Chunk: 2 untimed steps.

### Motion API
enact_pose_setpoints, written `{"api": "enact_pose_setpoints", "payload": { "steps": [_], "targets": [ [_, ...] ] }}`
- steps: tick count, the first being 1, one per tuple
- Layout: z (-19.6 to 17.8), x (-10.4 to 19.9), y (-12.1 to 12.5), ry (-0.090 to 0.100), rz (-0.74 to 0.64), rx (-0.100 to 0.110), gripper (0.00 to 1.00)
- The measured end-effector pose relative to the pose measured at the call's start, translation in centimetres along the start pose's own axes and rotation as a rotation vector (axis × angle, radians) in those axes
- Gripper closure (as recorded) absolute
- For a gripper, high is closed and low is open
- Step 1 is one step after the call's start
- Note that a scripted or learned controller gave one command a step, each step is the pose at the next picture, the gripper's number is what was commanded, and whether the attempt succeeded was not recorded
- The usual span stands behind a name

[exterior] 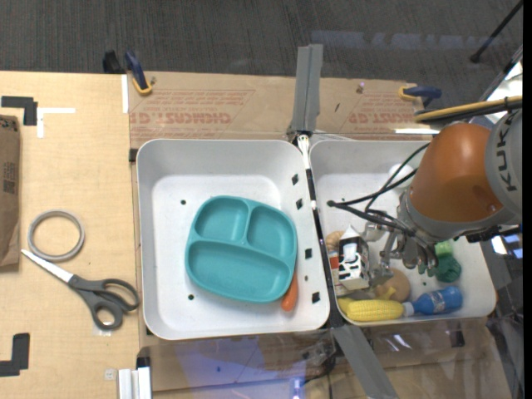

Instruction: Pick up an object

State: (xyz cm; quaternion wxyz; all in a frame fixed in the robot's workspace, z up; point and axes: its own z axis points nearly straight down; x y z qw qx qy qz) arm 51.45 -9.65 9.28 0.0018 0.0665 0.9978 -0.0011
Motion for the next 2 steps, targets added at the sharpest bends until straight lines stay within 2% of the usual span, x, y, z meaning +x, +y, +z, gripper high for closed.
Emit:
{"api": "enact_pose_setpoints", "payload": {
  "steps": [1, 2],
  "targets": [
    [-0.2, 2.4, -4.4, -0.013, 0.051, -0.001, 0.00],
    [-0.1, 2.8, -0.2, -0.010, 0.084, -0.002, 0.00]
  ]
}}
